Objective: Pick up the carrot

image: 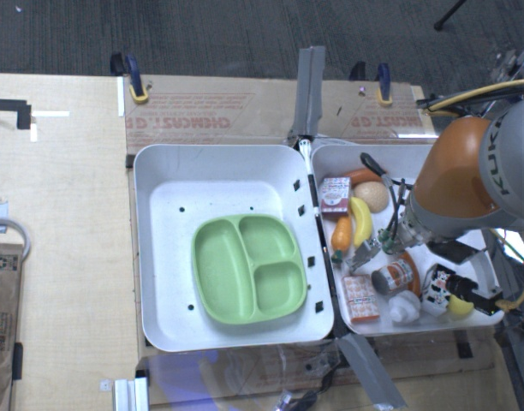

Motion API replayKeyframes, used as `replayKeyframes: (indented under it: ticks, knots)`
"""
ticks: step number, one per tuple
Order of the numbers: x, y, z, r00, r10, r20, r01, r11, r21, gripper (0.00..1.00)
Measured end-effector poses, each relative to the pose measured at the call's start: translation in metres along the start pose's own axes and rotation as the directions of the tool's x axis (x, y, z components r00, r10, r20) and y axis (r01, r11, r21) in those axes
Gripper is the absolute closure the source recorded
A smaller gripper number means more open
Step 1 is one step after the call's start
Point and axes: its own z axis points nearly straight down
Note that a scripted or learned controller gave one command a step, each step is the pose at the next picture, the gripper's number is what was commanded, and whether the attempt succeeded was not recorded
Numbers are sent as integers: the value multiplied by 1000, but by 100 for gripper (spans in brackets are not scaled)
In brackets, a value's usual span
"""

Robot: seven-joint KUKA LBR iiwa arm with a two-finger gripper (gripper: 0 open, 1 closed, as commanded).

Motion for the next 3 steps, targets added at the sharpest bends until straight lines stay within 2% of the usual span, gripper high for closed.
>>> replayKeyframes:
  ticks: [1,2,3]
  knots:
    - [-40,74,-1,1000,-18,2,18,1000,-2,0]
    - [-58,1,-1,936,-352,2,352,936,-2,0]
    - [-58,2,-10,937,-350,3,350,937,-3,100]
